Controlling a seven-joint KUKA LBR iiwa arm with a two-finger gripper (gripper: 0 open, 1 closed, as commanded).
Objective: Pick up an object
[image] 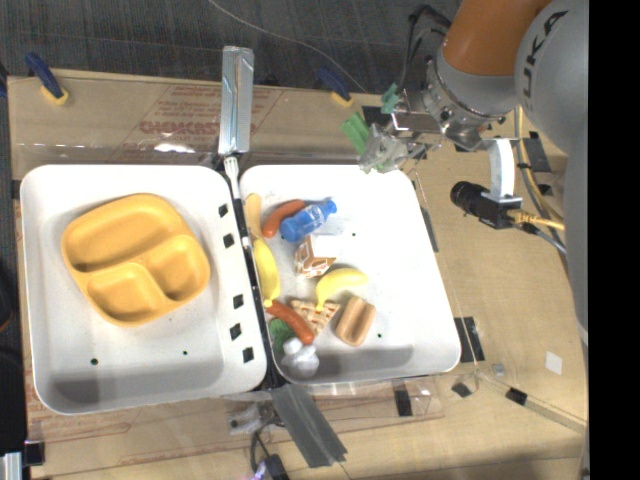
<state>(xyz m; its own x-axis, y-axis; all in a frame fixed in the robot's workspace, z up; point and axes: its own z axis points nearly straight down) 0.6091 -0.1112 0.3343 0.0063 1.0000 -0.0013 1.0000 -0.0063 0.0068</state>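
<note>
Two bins side by side on the bench

The left bin (40,298) holds a tray (135,256). The right bin (420,268) holds a bottle (308,219), with a banana (340,282) below it and a bread roll (353,321) just under the banana.

Fixed overhead camera, slanted down on bins (420,268).

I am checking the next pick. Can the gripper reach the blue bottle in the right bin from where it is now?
Probably yes. The gripper hangs over the right bin's far rim, and the blue bottle lies uncovered with white floor on its right. The red sausage touching its left side could get in the way.
</note>
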